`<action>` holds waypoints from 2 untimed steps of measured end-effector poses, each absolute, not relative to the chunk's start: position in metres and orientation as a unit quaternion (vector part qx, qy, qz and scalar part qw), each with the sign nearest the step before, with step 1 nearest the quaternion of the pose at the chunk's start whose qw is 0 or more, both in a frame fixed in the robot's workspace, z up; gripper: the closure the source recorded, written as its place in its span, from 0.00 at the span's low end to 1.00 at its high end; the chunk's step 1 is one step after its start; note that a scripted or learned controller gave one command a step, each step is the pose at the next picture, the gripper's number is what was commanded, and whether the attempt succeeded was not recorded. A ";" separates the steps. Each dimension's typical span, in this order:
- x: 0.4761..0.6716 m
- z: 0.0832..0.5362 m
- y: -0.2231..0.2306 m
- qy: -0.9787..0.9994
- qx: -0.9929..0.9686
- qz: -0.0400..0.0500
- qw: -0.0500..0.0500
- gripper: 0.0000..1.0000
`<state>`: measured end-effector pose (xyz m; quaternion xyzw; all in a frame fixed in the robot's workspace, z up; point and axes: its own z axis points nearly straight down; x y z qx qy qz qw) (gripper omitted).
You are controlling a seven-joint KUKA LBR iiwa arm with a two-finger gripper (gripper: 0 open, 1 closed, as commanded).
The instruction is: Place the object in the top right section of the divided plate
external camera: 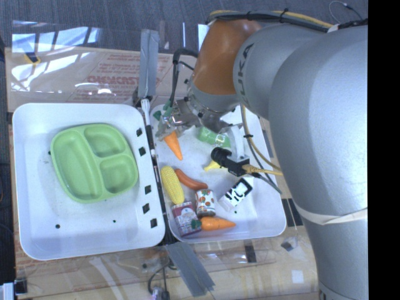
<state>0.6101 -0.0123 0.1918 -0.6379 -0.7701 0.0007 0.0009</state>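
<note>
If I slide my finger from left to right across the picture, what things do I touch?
Green divided plate → corn cob → small can → black-and-white packet → grey robot arm.

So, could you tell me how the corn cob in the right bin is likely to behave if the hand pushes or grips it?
The corn cob looks long and rounded, so a sideways push would probably roll it. It seems a rigid toy, likely light. The hot dog lies right beside it, so a push may nudge that too.
</note>
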 end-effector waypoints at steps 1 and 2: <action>0.548 0.191 0.027 -0.904 -0.428 0.001 0.002 1.00; 0.568 0.243 0.037 -0.934 -0.357 0.001 0.000 1.00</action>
